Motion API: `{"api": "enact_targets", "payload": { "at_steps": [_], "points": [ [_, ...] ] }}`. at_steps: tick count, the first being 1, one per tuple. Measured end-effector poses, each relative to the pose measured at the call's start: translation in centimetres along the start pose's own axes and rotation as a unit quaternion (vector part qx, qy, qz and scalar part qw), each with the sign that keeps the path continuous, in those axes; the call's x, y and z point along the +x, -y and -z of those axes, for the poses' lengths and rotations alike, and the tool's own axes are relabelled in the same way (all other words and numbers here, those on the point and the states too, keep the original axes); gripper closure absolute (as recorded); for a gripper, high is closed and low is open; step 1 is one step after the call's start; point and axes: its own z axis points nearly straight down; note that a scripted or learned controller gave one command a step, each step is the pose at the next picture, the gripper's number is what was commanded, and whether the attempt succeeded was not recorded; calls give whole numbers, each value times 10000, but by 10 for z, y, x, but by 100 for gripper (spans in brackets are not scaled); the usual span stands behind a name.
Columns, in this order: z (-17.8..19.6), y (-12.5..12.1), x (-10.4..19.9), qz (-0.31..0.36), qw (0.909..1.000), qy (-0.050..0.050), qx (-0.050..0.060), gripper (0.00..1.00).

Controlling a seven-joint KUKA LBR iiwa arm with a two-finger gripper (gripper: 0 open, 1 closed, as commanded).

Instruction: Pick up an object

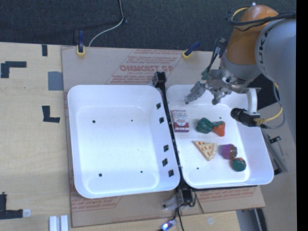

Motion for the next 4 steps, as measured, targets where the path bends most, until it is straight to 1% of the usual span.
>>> {"api": "enact_targets", "payload": {
  "at_steps": [1,2,3,4],
  "points": [
    [49,119,-3,-18,10000,-9,16,0],
    [-15,141,76,28,10000,-18,43,0],
    [-19,144,70,-2,10000,-2,12,0],
    [-19,150,75,-2,10000,-7,12,0]
  ]
}}
